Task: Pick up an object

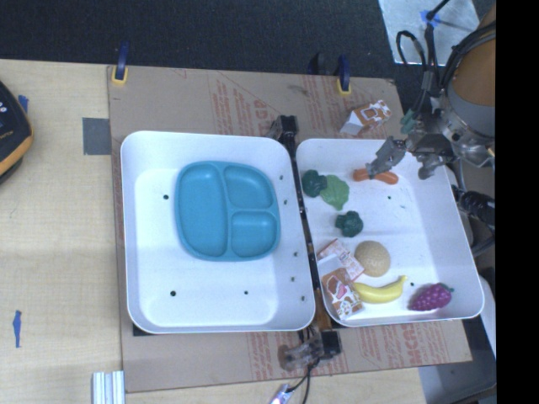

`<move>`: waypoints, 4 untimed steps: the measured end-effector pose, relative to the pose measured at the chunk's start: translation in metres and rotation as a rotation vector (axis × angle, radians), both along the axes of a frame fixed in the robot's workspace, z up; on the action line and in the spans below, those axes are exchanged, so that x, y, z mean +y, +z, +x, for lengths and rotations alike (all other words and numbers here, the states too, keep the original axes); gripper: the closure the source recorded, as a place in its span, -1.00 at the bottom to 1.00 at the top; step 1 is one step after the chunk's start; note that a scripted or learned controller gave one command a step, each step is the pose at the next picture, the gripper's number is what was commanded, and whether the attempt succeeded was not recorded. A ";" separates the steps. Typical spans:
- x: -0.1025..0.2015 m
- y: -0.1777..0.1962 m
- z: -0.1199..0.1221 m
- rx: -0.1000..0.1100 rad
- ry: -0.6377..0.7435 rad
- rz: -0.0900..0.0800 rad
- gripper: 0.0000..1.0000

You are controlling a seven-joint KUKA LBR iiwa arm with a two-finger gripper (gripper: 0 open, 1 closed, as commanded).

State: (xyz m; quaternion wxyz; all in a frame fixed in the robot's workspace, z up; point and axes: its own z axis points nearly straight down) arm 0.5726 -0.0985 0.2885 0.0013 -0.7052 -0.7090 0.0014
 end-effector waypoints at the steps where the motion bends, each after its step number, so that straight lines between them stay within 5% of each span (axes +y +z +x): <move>1: -0.028 -0.122 0.002 0.003 -0.001 -0.001 -1.00; 2: -0.015 -0.198 -0.011 0.002 -0.001 0.000 -1.00; 3: -0.010 -0.196 0.023 -0.002 0.000 -0.001 -1.00; 4: -0.044 -0.196 0.024 -0.003 -0.002 -0.001 -1.00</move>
